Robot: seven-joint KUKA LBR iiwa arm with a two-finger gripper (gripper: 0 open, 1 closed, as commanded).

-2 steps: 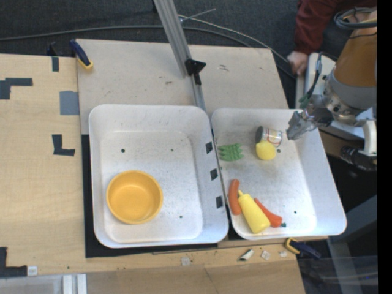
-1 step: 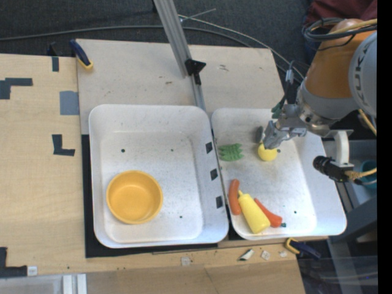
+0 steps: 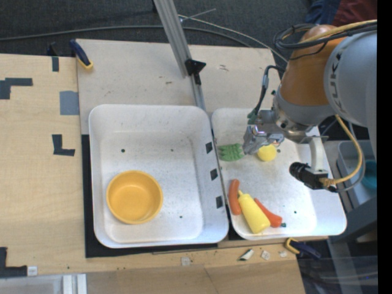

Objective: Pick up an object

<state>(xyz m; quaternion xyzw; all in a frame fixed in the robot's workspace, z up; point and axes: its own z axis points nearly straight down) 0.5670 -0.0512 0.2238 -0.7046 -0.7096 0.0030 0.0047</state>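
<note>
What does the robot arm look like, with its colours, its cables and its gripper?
The arm is thick and rounded, grey, with a broad orange band above the wrist. Dark lettering runs along its grey shell. Black and yellow cables loop over and beside it. The gripper is small, of grey metal, below a black block at the wrist.

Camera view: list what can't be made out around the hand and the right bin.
- Hand: its fingers are lost under the wrist, so open or shut is unclear.
- Yellow ball: the hand covers part of it; contact can't be judged.
- Green toy: too small and blurred to identify.
- Two orange pieces beside the yellow bottle: the bottle overlaps them, so whether they join is unclear.
- Right bin: the arm hides its far right corner.
</note>
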